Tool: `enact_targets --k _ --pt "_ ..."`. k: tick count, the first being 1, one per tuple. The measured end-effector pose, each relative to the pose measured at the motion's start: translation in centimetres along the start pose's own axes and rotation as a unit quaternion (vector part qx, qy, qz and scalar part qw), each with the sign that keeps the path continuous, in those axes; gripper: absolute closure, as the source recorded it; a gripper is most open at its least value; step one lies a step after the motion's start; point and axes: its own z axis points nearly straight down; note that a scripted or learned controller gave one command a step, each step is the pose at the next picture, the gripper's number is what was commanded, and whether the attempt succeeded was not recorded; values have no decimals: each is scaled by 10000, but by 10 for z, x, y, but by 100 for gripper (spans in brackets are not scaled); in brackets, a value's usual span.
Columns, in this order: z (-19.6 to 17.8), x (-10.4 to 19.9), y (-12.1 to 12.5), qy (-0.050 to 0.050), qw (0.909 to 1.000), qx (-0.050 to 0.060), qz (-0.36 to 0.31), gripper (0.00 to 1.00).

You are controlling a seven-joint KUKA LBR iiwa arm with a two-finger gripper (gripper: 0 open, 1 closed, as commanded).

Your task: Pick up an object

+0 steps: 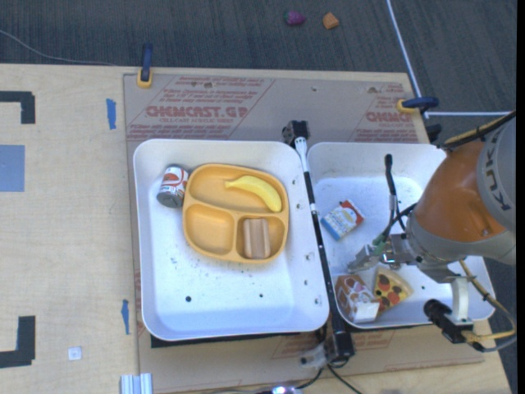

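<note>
Since nothing can be seen lifted clear of either bin, the pick looks not yet made, and the grasp and the lift are both left to do. From the fixed overhead camera, the arm (467, 212) reaches in from the right over the right bin (410, 158), its orange band above the wrist. The claw (369, 257) sits low in that bin, just above the pizza-slice toy (392, 288) and the printed packet (354, 295) at the bin's near edge. Whether it touches either one I cannot tell, nor how far apart it stands; nothing is visibly caught in it. A small blue-and-white packet (343, 218) lies a little further up the same bin, apart from the claw.

The left bin (230, 314) carries a yellow divided tray (205, 220) with a banana (256, 190) in its top section and a brownish block (256, 238) in its lower right section. A can (172, 185) lies just beside the tray's left rim. The nearest candidates, by my reckoning, are the two items under the claw.
</note>
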Motion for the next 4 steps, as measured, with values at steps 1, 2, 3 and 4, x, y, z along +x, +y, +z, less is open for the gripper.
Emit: enact_targets --k 1,2,3,4 --pt "-12 -3 2 -43 10000 -49 16 100" --pt "-12 -3 2 -45 10000 -47 18 0" --pt "0 -5 -2 -3 10000 21 5 0" --pt "0 -3 -2 -19 10000 17 15 0"
